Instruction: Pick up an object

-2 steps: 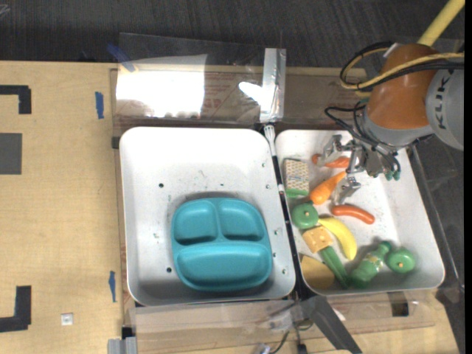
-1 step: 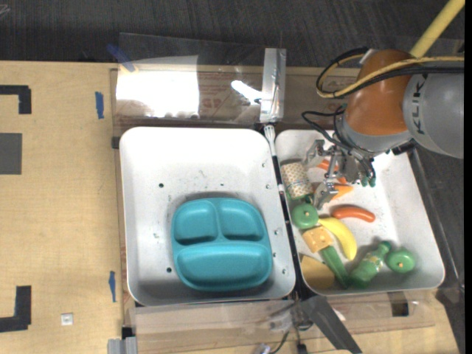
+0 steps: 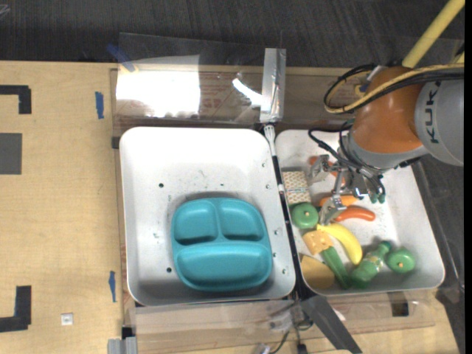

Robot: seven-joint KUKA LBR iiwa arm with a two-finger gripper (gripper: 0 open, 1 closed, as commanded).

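**Ana:** Right, where does the arm stand; is it anywhere near a target?

**Ben:** It reaches into the right bin from the right, and the gripper hangs low over the toy food; directly beneath or beside it lie an orange carrot-like piece and a green round piece; a yellow banana lies just below those.

**Ana:** And the jaws; apart or together?

**Ben:** I cannot tell; the metalwork blurs into the clutter under it; nothing is visibly between them, so I would not call anything held.

**Ana:** So how is the pick done well from here?

**Ben:** I judge the orange piece the likeliest target, since it lies nearest; it is long and thin, so the jaws should close across its narrow width, not along its length; the descent should be straight, because the green piece and the banana crowd it and a slanted approach could push them together or trap two things at once.

**Ana:** Anything else in the bin to mind?

**Ben:** A green bottle-like piece and a green wheel-like piece lie toward the near right corner, well apart from the gripper; the left bin holds a teal divided tray, which plays no part here; lift slowly and check the hold before clearing the bin wall.
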